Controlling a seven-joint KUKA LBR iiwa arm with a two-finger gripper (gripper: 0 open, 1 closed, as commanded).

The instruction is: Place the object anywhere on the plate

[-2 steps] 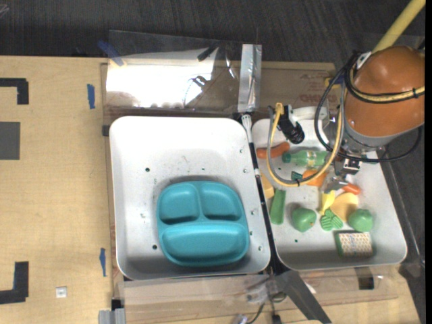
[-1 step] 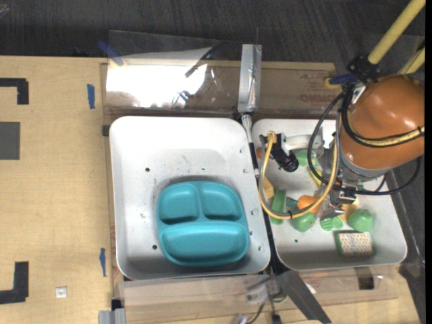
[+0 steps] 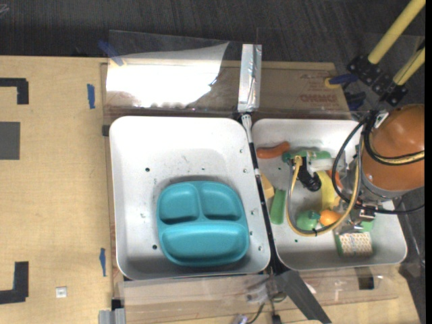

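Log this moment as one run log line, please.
arm: over right bin | plate: left bin, nothing on it | toys: in right bin | placement: not yet done

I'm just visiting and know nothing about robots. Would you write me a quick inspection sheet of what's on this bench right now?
Surface: two shallow white bins side by side, left bin and right bin, on a cardboard-covered bench.
Job's things: teal divided plate in the left bin, nothing on it.
Clutter: small toys in the right bin, including an orange sausage shape, a green piece and a speckled block.
Grippers: arm's orange band over the right bin; gripper hidden among the toys.
Cables: black cable and yellow cable.
Surroundings: blue tape, yellow poles.
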